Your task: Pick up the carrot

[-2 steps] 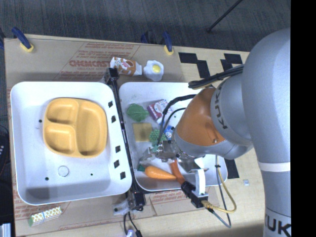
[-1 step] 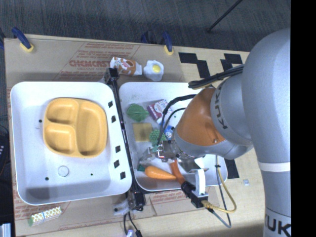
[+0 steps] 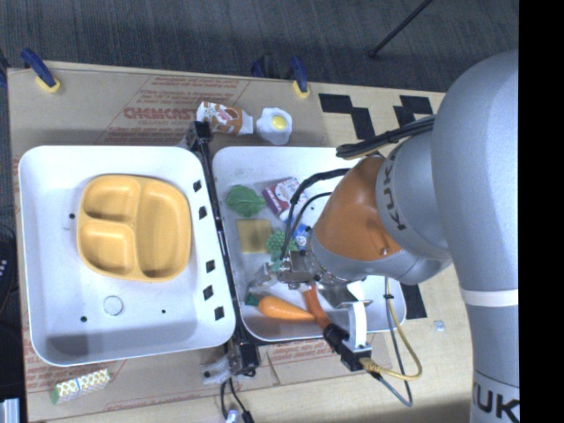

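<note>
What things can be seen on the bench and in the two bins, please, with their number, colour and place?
bins: 2, white, side by side on the bench; left bin, right bin
divided plate: 1, yellow, in the left bin
carrot: 1, orange, near the front edge of the right bin
green item: 1, green, back part of the right bin
yellow square: 1, pale yellow, middle of the right bin
packet: 1, purple and white, back of the right bin
small bottle: 1, white and orange, on the bench behind the bins
egg-like toy: 1, white with yellow, beside the bottle
clamps: several, blue, along the back edge
arm: 1, grey with orange band, over the right bin
gripper: 1, just above the carrot
</note>
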